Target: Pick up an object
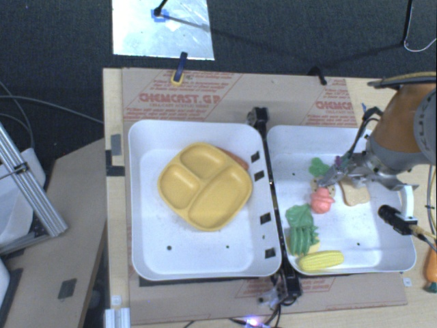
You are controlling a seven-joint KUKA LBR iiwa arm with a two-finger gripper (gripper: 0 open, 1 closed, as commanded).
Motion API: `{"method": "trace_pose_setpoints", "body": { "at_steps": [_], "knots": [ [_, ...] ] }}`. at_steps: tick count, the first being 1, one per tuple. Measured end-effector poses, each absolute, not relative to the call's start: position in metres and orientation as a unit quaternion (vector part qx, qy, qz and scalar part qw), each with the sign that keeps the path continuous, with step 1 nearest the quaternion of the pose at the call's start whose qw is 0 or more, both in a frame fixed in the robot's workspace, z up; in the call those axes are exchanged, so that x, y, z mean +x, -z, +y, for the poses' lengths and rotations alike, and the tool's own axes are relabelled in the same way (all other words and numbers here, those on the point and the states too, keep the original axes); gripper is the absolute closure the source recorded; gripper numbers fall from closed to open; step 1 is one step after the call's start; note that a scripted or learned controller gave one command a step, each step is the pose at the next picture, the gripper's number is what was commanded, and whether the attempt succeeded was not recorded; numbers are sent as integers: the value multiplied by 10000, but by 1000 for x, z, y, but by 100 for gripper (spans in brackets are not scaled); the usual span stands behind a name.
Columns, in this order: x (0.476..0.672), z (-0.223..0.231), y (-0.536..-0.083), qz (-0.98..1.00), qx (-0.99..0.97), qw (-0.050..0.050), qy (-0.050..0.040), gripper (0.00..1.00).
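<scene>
My arm came in from the right over the right bin point(382, 251), orange band above the wrist. My gripper point(332, 177) sat low in the upper middle of that bin, fingers pointing left. Couldn't tell if my jaws were open or closed, too small and blurred. Nothing visibly between my fingers.

Closest things: a small green toy point(317, 166) just up-left of my fingertips, touching or nearly so, can't say which. A pink toy point(321, 201) just below my fingertips. A tan, bread-like piece point(355, 194) right beside the pink one, partly under my wrist. Further down, a green leafy toy point(301, 227) near the bin's left wall, and a yellow corn cob point(321, 259) lying flat along the bottom edge, well apart from my gripper.

The left bin point(147, 203) held a yellow divided plate point(205, 186) with three compartments, tilted a bit, something pinkish peeking from under its upper right edge.

Writing: the brown cardboard sheet point(225, 91) under both bins read "CHEMCAST GP" in red, printed upside down above the left bin, and again slanted above the right bin. Smaller print there unreadable. A shiny foil-like sheet point(162, 19) lay on the dark floor beyond the bench.
</scene>
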State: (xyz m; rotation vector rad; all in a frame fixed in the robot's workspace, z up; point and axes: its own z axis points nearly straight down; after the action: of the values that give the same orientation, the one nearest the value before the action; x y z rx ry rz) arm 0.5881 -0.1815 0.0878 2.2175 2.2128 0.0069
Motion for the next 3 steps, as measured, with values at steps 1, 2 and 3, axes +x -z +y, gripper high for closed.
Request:
{"method": "trace_pose_setpoints", "body": {
  "at_steps": [1,2,3],
  "knots": [
    [542,-205,-123,7062,7080,8,3,0],
    [483,-199,-82,7063,7079,-29,12,0],
    [541,-142,-85,7109,7033,13,-25,0]
  ]
}}
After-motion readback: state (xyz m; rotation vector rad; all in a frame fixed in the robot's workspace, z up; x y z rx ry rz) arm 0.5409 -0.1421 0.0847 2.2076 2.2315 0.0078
